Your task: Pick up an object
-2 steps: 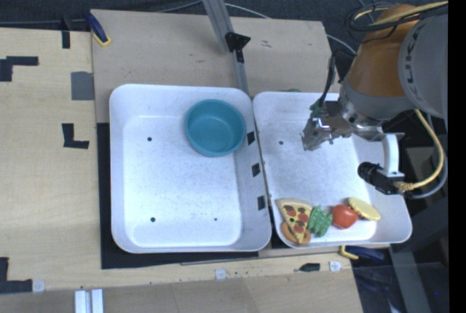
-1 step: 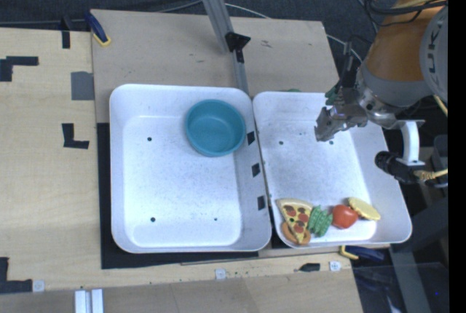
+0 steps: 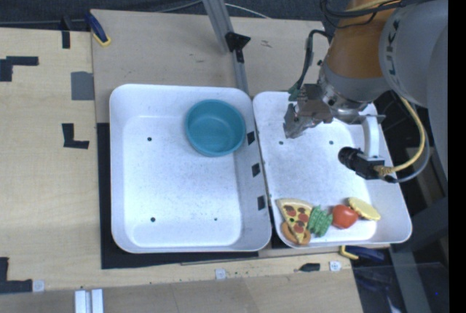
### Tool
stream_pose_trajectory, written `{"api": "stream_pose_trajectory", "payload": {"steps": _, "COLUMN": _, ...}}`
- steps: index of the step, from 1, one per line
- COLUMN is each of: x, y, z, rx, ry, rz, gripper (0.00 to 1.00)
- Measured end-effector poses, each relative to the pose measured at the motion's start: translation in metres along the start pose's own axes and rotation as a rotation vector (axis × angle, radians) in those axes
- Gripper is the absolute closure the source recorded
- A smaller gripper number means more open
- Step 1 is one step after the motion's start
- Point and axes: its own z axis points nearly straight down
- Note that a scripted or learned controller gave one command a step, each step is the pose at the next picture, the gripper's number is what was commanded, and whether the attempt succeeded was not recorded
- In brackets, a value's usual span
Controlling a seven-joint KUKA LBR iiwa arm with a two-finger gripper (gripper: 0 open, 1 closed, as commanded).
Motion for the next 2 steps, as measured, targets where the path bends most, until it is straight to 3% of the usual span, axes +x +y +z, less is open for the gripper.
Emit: {"api": "stream_pose_trajectory", "payload": {"steps": 2, "x": 0.094, "y": 0.028, "z": -0.007, "rx": -0.001, "ry": 0.000, "rz": 0.000, "gripper": 1.00}}
